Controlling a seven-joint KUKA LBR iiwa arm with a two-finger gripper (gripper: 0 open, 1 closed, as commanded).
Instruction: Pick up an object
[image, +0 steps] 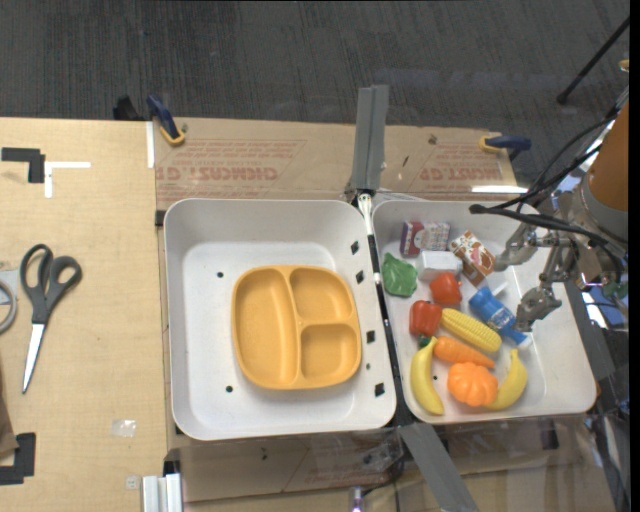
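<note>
Camera view looks down on a wooden surface bearing two white bins side by side. Left bin holds a yellow-orange divided plate with three compartments, lying flat near its middle. Right bin is crowded with toy food: a green leafy piece near its left wall, a red tomato, a red pepper, a yellow corn cob lying at a slant, an orange carrot just below it, a small orange pumpkin, and two yellow bananas, one curved along the lower left and another curved to the right of the pumpkin. Toward the back lie a purple-and-white packet, a brown snack packet and a white block; a blue packet sits just right of the corn. The gripper hangs over the bin's right part, beside the blue packet, with cables trailing to the right. Whether the jaws are parted or closed I cannot tell, and nothing is visibly between them. A pair of scissors lies on the surface well to the left.
</note>
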